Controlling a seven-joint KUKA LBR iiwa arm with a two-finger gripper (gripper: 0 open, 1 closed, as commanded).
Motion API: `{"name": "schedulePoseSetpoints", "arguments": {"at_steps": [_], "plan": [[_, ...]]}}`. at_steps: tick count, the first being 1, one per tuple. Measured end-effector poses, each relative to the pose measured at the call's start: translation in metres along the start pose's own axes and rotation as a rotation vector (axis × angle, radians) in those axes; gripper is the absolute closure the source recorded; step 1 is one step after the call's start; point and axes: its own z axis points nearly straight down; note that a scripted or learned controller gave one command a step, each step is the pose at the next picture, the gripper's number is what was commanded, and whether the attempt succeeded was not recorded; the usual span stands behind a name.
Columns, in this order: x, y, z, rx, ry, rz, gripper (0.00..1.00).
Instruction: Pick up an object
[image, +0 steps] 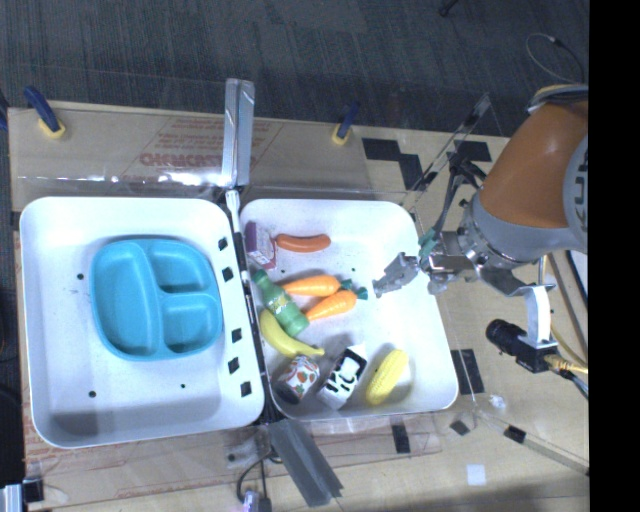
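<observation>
Your gripper (398, 272) sits over the right edge of the right bin (430, 330), reaching in from the grey wrist beneath the orange band (535, 170). From this angle you cannot tell how its tip is set, and nothing shows pinched in it. It hangs above bare white floor, with the nearest object, the green-topped end of a carrot, just to its left but apart from it.

The things you could pick are all in the right bin. A sausage (302, 241) lies near the back wall, with a small purple item (260, 241) beside it against the divider. Two carrots (320, 295) lie side by side in the middle, and a green bottle (280, 305) slants just left of them. A banana (288, 338) curves below the bottle. Along the front wall you have a small printed box (299, 377), a black and white carton (344, 376) and a yellow corn cob (387, 376).

The left bin (50, 320) holds a blue compartment tray (158, 295).

Hard to read: the purple item is too small to identify, the printed box's pattern is blurred, and the bottle's lower end overlaps the banana. The arm's upper body is cut off at the right.
</observation>
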Motion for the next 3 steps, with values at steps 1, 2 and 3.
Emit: {"name": "schedulePoseSetpoints", "arguments": {"at_steps": [1, 2, 3], "plan": [[0.002, -0.014, -0.011, -0.001, -0.001, 0.092, 0.00], [-0.005, 0.076, 0.080, 0.000, 0.000, 0.206, 0.00], [0.021, 0.042, 0.176, 0.001, 0.001, 0.282, 0.00]]}}
